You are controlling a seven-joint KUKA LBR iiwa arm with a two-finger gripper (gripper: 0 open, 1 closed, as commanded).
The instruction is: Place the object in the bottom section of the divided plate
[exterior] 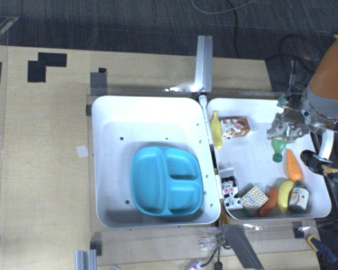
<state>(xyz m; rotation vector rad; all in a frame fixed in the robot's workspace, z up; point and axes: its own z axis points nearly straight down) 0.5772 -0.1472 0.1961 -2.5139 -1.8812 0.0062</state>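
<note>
The arm reached in from the right, its orange band above the right bin. The gripper hung over that bin's upper right part. Whether it was released or clenched could not be told from this view.

A small green object lay directly under the gripper, touching or just below it; no grasp on it could be made out. Just beside it, to the lower right, lay a carrot, tilted.

Along the bin's near edge sat a banana, a dark bottle, a red piece, a patterned block and a white box with dark spots. A yellow bottle lay against the bin's left wall, with a printed packet just beside it.

The blue divided plate rested in the left bin, toward its near side, well apart from the gripper. It had one long section on the left and two smaller ones on the right. Nothing lay in any of them.
</note>
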